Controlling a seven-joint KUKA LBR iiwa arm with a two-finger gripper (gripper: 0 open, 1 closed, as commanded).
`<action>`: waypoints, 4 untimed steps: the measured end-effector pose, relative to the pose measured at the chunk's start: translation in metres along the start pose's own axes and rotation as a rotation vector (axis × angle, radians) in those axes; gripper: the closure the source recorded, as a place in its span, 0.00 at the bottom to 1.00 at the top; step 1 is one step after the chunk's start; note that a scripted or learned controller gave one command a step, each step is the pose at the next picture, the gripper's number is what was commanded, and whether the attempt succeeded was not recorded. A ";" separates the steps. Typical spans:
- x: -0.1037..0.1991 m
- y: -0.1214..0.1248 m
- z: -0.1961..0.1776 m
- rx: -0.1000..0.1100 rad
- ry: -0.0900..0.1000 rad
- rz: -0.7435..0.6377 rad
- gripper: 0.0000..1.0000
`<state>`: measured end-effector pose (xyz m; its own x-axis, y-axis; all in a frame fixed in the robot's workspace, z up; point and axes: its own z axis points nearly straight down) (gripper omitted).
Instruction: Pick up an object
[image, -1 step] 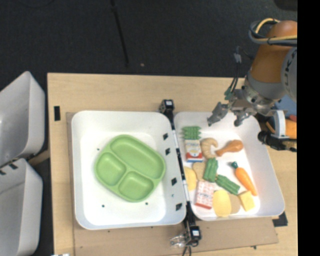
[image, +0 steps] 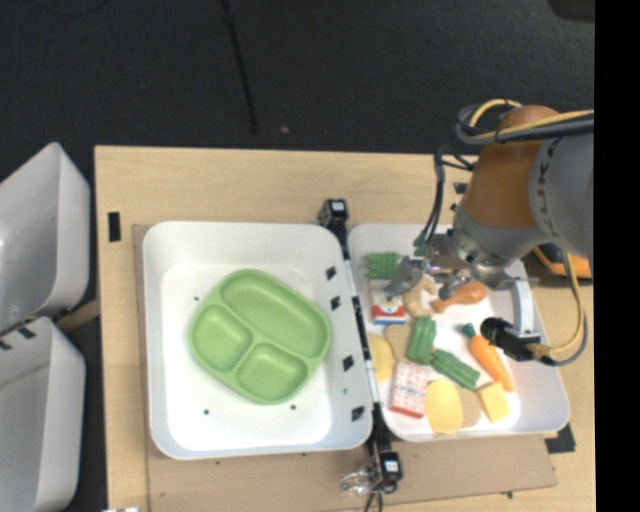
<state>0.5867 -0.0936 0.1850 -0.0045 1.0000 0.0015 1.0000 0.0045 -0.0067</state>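
Green divided plate (image: 262, 336) in left bin (image: 160, 300); pincer (image: 412, 276) low over toy food in right bin (image: 545, 395).

Bins (image: 160, 300): white. Plate (image: 262, 336): light green. Carrot (image: 491, 362): orange. Pepper (image: 456, 368): dark green. Card (image: 407, 389): red and white pattern. Potato (image: 445, 407): yellow. Arm (image: 520, 180): grey, orange band.

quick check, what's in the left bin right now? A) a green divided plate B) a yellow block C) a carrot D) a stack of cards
A: the green divided plate lies alone in the left bin; the carrot and the other toy foods sit in the right bin.
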 end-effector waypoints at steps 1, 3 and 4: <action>0.076 -0.069 -0.061 -0.010 0.001 -0.004 0.00; 0.129 -0.092 -0.205 -0.024 0.002 -0.005 1.00; 0.098 -0.089 -0.111 0.000 -0.004 0.007 1.00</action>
<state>0.4984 0.0039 0.2970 0.0025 1.0000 -0.0022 1.0000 -0.0025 -0.0071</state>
